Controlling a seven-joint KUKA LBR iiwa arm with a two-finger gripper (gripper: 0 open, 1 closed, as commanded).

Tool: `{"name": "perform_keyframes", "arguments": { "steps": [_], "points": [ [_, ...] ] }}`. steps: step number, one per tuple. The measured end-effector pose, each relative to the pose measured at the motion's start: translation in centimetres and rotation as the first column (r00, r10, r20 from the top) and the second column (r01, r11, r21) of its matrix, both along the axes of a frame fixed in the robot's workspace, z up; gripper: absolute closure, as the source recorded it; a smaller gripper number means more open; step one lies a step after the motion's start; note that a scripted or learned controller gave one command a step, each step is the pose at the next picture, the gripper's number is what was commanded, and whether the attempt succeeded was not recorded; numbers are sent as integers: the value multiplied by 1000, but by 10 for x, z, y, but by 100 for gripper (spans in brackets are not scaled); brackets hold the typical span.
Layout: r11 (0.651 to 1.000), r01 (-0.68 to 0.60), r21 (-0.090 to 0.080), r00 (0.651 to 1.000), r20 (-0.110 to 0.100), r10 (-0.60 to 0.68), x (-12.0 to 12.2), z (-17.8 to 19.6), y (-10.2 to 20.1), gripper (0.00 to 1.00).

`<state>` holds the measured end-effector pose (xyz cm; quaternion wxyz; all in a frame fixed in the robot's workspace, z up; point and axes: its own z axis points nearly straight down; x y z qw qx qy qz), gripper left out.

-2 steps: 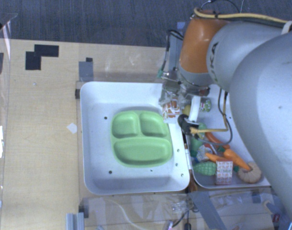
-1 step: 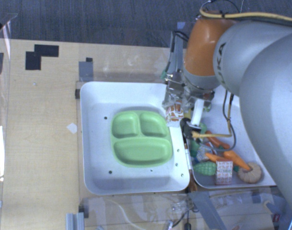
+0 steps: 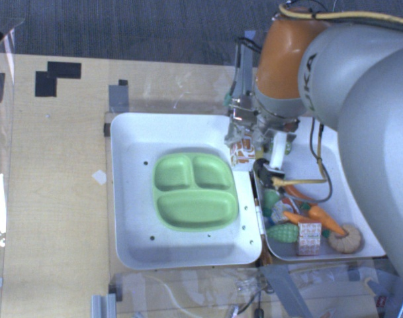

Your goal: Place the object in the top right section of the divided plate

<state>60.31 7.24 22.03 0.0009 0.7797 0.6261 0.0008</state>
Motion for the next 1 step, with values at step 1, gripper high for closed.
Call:
{"name": "perform_keyframes", "arguments": {
  "steps": [1],
  "points": [
    [990,142,2,990,0,-142,9,-2,1,100]
  ]
}}
